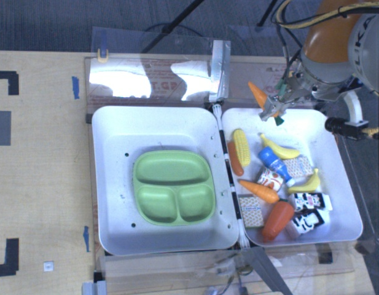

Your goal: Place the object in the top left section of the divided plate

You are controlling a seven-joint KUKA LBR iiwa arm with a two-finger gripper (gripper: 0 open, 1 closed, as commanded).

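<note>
Single overhead view of the bench. The task's thing is a small toy carrot (257, 93): a slim orange cone, its pointed tip aimed toward the upper left, with a dark green stub at the opposite end. It lies slantwise over the rear left corner of the right bin (347, 183), near the seam between the two bins and well apart from the plate. The gripper (273, 110), carried by the grey arm (336, 35) with its orange band, is closed narrowly across the carrot's thick end; orange body shows on one side of the fingers and the green stub on the other.

The left bin (109, 134) holds a light green divided plate (174, 186), set roughly at the bin's centre. The plate has one long section along its far side and two smaller sections side by side along its near side.

The right bin holds a crowded heap of toy foods. A yellow corn cob (241, 147) lies along the left wall, touching an orange-red piece (234, 159) beside it. A banana (281, 150) lies just behind a bottle with a blue cap (276, 166). A second, larger carrot (259, 190) lies across the middle, and a red-orange vegetable (277, 220) lies tilted just in front of it. A black-and-white carton (309, 210) sits at the near right, with a yellow piece (310, 182) just behind it.
</note>
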